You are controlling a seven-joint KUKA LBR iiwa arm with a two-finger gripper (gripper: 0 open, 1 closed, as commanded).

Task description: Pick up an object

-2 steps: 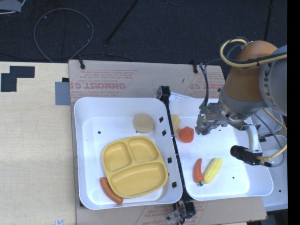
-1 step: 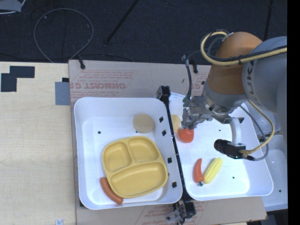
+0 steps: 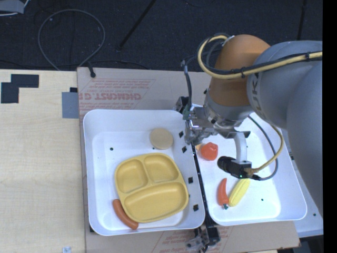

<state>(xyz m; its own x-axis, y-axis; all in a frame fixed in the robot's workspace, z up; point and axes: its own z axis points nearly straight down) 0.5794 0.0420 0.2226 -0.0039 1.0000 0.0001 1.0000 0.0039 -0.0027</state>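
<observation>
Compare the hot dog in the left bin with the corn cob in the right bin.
The hot dog is orange-brown and smooth; the corn cob is yellow. The hot dog lies against the yellow divided plate in the left bin; the corn cob lies beside a red chili pepper in the right bin. Their long axes slant in opposite directions. Both are elongated toy foods lying flat.

The scene was evenly lit from above, and the white bins (image 3: pixel 97 141) were rendered bright without harsh glare. Soft shadows were cast beneath the arm (image 3: pixel 274 83). Slight softness was seen throughout.
</observation>
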